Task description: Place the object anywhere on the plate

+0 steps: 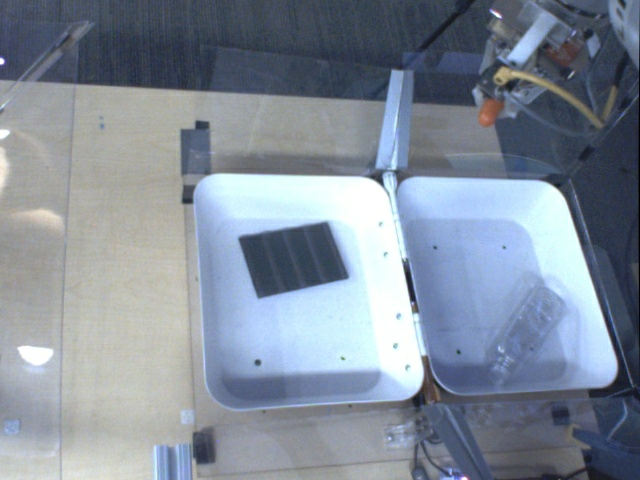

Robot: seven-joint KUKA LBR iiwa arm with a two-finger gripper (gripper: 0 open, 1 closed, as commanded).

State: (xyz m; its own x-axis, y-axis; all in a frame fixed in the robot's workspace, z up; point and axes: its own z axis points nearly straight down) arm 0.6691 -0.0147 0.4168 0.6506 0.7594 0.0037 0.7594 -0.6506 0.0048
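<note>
Your claw (500, 93) sits at upper right, grip state unreadable; the clear plastic bottle (524, 330) lies below it, long axis slanting toward lower left.

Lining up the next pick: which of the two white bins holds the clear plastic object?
The right-hand white bin, the one nearer the arm. The clear plastic object lies in its near right corner; the left white bin holds a dark grey ribbed plate.

White bins: two, side by side on the surface (120, 268), left bin (215, 298) and right bin (580, 268).
Dark ribbed plates: one (294, 258), in the left bin.
Clear plastic objects: one (525, 330), in the right bin.
</note>
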